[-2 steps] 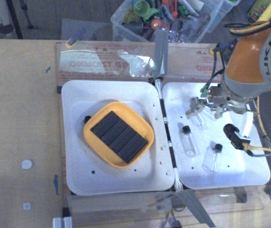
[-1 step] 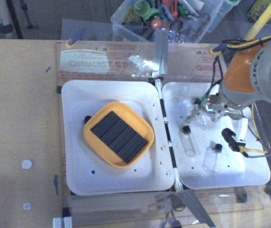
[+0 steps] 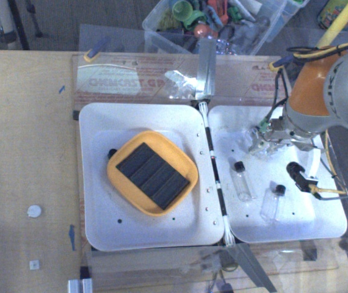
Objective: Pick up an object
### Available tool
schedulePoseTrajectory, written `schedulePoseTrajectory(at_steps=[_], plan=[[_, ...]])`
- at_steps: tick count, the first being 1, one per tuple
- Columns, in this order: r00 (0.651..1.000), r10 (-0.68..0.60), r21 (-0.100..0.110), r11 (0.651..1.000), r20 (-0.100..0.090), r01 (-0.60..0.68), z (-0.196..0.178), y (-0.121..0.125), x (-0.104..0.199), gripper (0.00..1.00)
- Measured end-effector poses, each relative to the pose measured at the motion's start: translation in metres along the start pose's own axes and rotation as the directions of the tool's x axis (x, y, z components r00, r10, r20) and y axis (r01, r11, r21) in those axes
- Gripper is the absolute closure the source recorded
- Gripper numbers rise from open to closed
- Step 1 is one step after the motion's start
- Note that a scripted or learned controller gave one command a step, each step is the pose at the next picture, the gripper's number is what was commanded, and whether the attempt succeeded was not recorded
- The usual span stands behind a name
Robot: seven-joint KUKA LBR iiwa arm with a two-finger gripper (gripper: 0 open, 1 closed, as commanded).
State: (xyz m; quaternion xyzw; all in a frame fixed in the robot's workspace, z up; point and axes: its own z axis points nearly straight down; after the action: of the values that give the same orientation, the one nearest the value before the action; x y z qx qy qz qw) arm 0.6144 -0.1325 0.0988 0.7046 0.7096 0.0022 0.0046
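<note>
Bins, white, shallow, two, side by side across the middle of the frame.

Left bin (image 3: pixel 94 163): one yellow dish (image 3: pixel 128 184), rounded square, lying at a slant near the bin's centre, with a black ribbed panel (image 3: pixel 152 174) set in its top. A small black piece (image 3: pixel 112 154) shows at the dish's upper left edge; its kind cannot be made out.

Right bin (image 3: pixel 326 221): two clear vials with black caps.
- First vial (image 3: pixel 242 185) lies left of the bin's centre, cap toward the top of the frame, near the divider between the bins.
- Second vial (image 3: pixel 270 205) lies lower and further right, tilted, cap toward the upper right, apart from the first.

Gripper (image 3: pixel 264 140): over the upper middle of the right bin, above both vials in the frame and apart from them. Whether it is open or closed cannot be told, nor whether it has hold of anything.

Arm (image 3: pixel 339 96): grey with an orange band, entering from the right edge.

Bench (image 3: pixel 21 133): tan, with a small white disc (image 3: pixel 34 211) at lower left.

Clear tub (image 3: pixel 168 23) of coloured toys: top centre, behind the bins.
</note>
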Motion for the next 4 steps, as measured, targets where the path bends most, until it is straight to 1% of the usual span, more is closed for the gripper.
schedulePoseTrajectory(at_steps=[1,2,3,4], plan=[[0.998,0.066,0.008,0.998,-0.002,-0.066,-0.086,0.043,0.046,1.0],[0.948,0.319,0.007,0.948,0.001,-0.319,-0.134,0.033,0.031,1.0],[0.955,0.296,0.007,0.955,0.001,-0.296,-0.133,0.05,0.052,1.0],[0.924,0.382,0.008,0.924,0.001,-0.382,-0.132,0.055,0.111,1.0]])
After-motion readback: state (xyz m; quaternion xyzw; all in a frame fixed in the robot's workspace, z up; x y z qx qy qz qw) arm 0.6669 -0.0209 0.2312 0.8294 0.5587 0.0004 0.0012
